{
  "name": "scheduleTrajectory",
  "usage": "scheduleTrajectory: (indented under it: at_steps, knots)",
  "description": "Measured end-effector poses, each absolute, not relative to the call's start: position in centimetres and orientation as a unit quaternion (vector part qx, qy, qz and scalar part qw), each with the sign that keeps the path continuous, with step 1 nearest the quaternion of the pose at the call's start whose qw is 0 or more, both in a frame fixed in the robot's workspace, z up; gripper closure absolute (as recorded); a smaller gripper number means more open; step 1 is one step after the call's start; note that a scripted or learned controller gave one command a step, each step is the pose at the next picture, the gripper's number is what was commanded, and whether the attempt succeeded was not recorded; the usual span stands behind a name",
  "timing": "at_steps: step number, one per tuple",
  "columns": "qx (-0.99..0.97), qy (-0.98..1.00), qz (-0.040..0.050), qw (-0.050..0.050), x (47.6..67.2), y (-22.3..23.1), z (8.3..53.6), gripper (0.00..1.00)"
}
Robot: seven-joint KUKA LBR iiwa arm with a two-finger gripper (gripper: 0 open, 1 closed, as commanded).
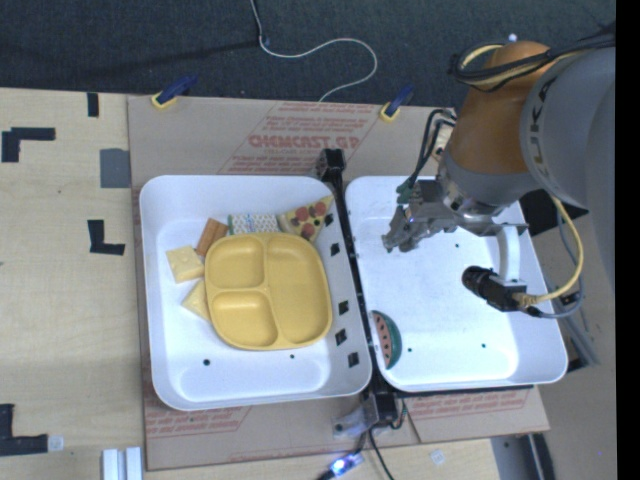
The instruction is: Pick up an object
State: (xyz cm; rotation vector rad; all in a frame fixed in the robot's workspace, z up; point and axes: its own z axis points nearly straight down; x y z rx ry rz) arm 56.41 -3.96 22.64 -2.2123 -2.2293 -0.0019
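Bench top [60,298]: pale wood-look surface with black angular marks [28,142] and a grey square [115,166] at left. Cardboard sheet [290,138]: brown, red printed lettering, laid flat on the bench, held at its far edge by two blue-and-yellow clamps [173,91] [397,99]. Floor [150,18]: dark carpet beyond the bench. White cable [320,53]: thin, looping across the carpet onto the cardboard. Light: even, soft shadows.

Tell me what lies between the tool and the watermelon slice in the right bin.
Only bare white floor of the right bin lies between the tool and the watermelon slice, as the camera view shows.
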Motion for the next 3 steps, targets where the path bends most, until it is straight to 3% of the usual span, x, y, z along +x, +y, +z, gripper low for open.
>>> scheduleTrajectory:
  at_steps: [1, 3]
  knots:
    - [-0.707, -0.707, 0.0016, 0.001, 55.6, -4.3, 21.4, 1.00]
    - [-0.707, -0.708, 0.0005, 0.001, 55.3, -3.8, 23.1, 1.00]
